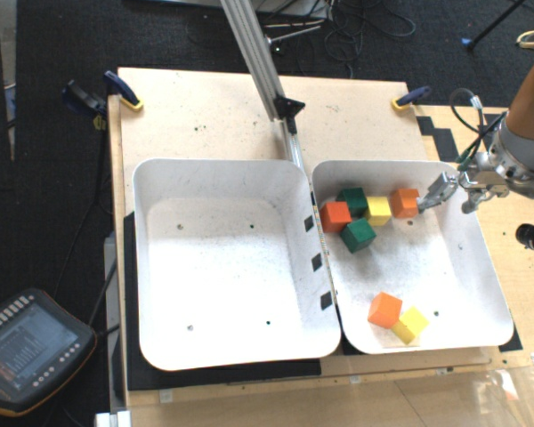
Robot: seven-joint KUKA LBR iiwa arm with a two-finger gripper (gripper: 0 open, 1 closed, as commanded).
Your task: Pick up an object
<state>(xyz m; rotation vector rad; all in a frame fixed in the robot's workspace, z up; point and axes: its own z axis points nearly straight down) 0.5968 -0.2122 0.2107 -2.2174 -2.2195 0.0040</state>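
Several small cubes lie in the right bin (481,265). Near its far wall sits a cluster: an orange cube (404,203), a yellow cube (378,209), a dark green cube (352,199), a red-orange cube (335,213) and a second green cube (359,234). Toward the front lie an orange cube (384,310) and a yellow cube (410,325), touching. My gripper (447,201) hangs over the bin's far right corner, open, with nothing between its fingers. Its left finger (432,194) points at the orange cube of the cluster, just right of it.
The left bin (151,238) stands beside the right one. A slanted metal rail (254,43) runs down from the top to the gap between the bins. Clamps (123,92) (409,98) grip the board's far corners. A pendant (22,350) lies at bottom left.
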